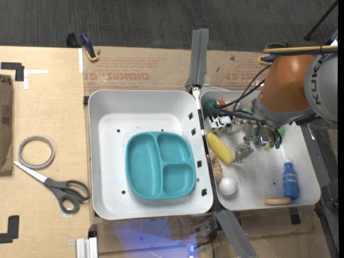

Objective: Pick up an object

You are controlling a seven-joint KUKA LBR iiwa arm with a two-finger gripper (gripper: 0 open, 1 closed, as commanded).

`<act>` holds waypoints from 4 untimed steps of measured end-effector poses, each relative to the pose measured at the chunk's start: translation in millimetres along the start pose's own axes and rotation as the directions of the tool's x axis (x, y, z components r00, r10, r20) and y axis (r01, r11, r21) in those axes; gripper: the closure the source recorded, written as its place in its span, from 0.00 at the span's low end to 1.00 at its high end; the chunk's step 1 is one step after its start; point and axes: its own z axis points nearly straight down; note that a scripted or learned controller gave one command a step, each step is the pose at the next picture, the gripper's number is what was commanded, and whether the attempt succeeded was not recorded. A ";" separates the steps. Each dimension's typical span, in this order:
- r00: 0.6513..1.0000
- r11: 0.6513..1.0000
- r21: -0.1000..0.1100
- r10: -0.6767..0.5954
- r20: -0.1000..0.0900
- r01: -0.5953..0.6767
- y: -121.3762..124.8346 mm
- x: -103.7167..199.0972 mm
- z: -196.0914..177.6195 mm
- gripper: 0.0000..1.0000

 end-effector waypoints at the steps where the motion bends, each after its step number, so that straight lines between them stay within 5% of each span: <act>1: 0.995 0.995 0.000 -0.104 0.001 0.104 -94.5 54.4 -36.8 0.00; 2: 0.997 0.997 0.000 -0.083 0.000 0.083 -116.6 71.4 0.0 0.00; 3: 0.999 0.999 0.000 0.039 0.002 -0.039 -71.6 3.7 -0.5 0.00; 4: 0.976 0.976 0.000 0.219 0.003 -0.219 7.3 -25.5 -1.0 0.00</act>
